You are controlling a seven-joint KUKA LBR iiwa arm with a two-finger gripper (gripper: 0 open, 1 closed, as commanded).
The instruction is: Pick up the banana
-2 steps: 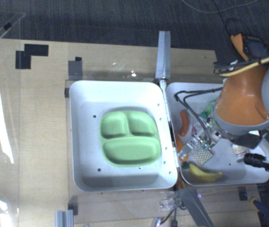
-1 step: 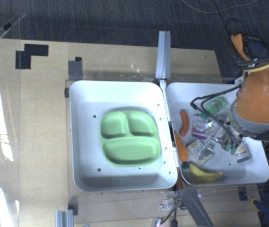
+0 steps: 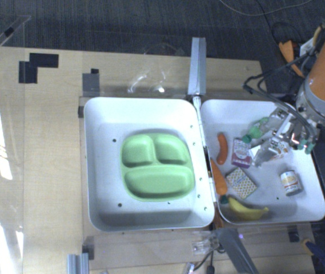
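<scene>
- Jaws: whether they are spread or pressed together I cannot tell; the gripper (image 3: 276,143) is a blur of metal and cable ends over the middle of the right bin (image 3: 316,210).
- Nothing can be made out between them, so I would not call anything held.
- Banana (image 3: 245,208) lies at the near edge of the right bin, close to its near-left corner, flat on the floor.
- Its long axis runs roughly left to right across the view, green stem end to the left, with a slight curve.
- From the gripper, the banana lies toward the camera and a little to the left, apart from it, with other items between.
- A checkered packet (image 3: 241,182) sits just beyond the banana, nearly touching it; an orange carrot (image 3: 219,178) lies along the left wall beside its stem end.
- A purple-and-white packet (image 3: 241,151) lies just left of the gripper; a small can (image 3: 290,182) sits near it toward the camera.
- The left bin (image 3: 102,130) holds a green tray (image 3: 157,166).
- Judgement: the pick is not yet begun; the coming move should carry the gripper toward the near wall and close across the banana's short width, so across the near-far direction.
- Risk: the near wall and the checkered packet leave little room on either side.
</scene>
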